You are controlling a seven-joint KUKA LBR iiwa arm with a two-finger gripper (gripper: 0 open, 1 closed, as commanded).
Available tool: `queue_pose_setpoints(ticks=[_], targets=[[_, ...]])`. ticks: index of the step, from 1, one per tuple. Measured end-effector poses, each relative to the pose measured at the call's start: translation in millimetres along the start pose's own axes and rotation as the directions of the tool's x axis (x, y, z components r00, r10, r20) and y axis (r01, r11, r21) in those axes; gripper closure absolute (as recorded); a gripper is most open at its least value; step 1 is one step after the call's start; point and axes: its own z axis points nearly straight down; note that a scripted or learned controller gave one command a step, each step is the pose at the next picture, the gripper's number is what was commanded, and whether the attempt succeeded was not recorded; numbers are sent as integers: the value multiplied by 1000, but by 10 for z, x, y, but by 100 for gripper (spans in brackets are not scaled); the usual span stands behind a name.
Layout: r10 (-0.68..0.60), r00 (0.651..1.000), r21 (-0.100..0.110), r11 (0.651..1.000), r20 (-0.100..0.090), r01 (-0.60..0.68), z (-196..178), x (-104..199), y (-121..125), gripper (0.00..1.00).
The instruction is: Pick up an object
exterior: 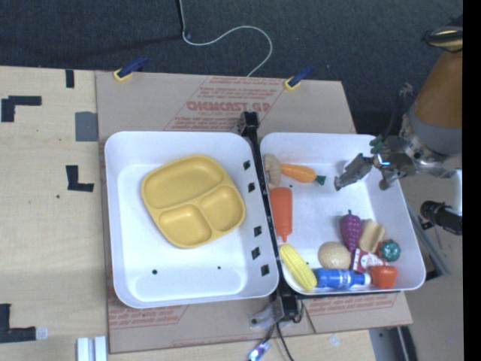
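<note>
My gripper (370, 174) hangs over the upper right part of the right bin (331, 143), its two fingers spread open with nothing between them. Below it lie purple grapes (350, 230), a bread roll (370, 236) and a potato-like piece (334, 256). A carrot (299, 174) lies to the gripper's left, near the bin's top. A long orange piece (281, 211) lies along the bin's left wall. A corn cob (297, 268), a blue bottle (339, 279) and a red piece (384, 276) line the bin's bottom edge.
The left bin (128, 201) bears a yellow divided plate (193, 199). A black divider (257, 194) runs between the two bins. A white cable (225, 36) loops on the dark floor behind the bench. The arm's orange band (443, 89) is at the right.
</note>
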Motion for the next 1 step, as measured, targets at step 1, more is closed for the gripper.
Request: queue_pose_setpoints(ticks=[1], targets=[[5,1000,0,1000,-1,-5,1828,-217,-406,0]])
